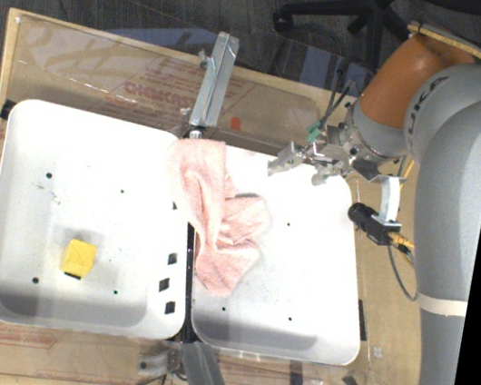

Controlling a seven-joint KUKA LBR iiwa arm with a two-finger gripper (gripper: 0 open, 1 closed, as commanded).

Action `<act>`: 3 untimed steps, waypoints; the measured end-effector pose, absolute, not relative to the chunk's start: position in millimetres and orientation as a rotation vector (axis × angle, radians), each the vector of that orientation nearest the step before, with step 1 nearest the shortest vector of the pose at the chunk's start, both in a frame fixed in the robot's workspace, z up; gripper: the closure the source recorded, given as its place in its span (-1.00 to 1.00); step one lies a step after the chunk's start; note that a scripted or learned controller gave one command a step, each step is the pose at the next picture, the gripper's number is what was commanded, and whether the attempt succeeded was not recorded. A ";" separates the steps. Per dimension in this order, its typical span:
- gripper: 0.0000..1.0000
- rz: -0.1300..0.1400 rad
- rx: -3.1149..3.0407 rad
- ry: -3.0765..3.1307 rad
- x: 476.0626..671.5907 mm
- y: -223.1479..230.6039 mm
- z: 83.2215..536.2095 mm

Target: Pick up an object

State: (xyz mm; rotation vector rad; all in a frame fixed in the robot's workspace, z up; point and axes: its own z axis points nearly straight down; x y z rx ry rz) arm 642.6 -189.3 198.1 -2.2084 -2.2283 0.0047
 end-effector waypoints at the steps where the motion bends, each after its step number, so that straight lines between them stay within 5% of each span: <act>1: -1.00 0.003 -1.898 -2.499 635.4 -155.8 92.1; 2: 1.00 0.004 -1.892 -2.502 635.8 -155.4 102.6; 3: 1.00 0.001 -1.685 -2.652 650.7 -109.9 192.8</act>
